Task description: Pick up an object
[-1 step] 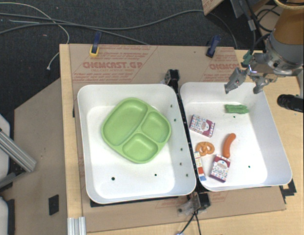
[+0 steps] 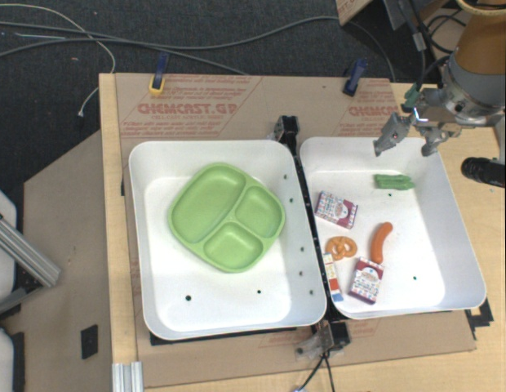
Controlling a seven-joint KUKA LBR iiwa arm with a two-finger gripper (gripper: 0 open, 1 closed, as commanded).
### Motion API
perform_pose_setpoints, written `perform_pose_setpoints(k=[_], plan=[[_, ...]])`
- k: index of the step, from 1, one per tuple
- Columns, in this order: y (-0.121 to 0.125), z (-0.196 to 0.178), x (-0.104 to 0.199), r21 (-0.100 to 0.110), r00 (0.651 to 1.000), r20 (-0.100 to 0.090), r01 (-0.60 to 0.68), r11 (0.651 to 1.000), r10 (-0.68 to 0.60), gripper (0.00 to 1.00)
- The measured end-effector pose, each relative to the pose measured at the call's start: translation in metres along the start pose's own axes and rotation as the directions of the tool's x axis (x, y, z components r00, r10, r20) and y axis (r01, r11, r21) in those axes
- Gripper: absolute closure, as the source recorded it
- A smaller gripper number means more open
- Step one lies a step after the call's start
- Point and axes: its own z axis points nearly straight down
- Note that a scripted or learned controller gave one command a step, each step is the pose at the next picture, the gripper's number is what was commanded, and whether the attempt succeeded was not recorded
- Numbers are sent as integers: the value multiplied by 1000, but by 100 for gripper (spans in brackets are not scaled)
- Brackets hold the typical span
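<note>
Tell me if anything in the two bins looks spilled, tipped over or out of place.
Nothing stands out. The green plate lies flat, though skewed, in the left bin; the small items sit scattered in the right bin.

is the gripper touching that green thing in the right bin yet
Apart. The camera view shows the gripper open above the bin's far edge, with bare white bin floor between its fingertips and the small green object lying flat below it.

We see even, bright overhead light. Left of the gripper, the two white bins run nearly overexposed, with soft glare along their rims. Shadows are faint and short, falling just beneath the small items below the gripper. Focus is slightly soft throughout; the gripper itself looks a little blurred.
</note>
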Motion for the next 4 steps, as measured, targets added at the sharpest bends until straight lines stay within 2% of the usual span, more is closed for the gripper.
perform_pose_setpoints(k=[3,4], plan=[[-9,174,-10,5,1000,-1,-1,1000,1,0],[-7,159,-10,-2,1000,0,-2,1000,2,100]])
